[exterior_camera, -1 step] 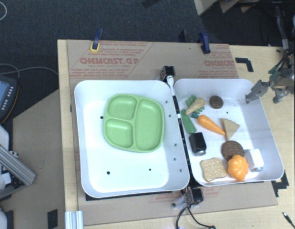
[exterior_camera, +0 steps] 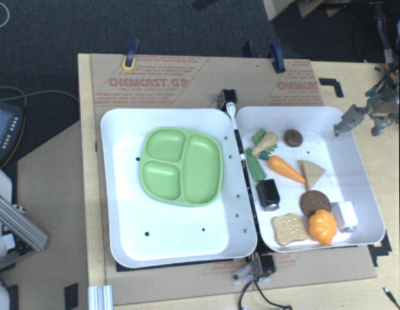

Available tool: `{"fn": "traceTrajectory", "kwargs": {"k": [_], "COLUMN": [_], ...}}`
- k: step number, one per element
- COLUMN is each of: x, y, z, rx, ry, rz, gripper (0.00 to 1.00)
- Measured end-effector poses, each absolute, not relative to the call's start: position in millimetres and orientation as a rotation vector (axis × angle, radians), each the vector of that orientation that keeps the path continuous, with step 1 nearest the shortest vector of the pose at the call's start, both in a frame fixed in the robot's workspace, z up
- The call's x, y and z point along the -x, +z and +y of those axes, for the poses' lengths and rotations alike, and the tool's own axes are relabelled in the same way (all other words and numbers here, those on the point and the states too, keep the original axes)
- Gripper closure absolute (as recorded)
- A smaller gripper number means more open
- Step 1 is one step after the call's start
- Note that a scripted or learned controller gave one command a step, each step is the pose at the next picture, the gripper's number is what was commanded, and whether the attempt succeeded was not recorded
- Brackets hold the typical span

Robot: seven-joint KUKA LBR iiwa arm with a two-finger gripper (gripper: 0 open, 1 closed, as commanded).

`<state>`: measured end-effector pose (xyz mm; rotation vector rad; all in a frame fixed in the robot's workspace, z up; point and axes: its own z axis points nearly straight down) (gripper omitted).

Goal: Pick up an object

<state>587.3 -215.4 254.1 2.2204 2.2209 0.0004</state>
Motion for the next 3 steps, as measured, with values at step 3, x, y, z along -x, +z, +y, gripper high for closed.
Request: {"fn": "traceTrajectory", "kwargs": {"k": [3], "x": [-594.2], "y": [98], "z": [-217], "rx": [-2.224], "ry": [0.004], "rz": [2.227], "gripper": [0.0]}}
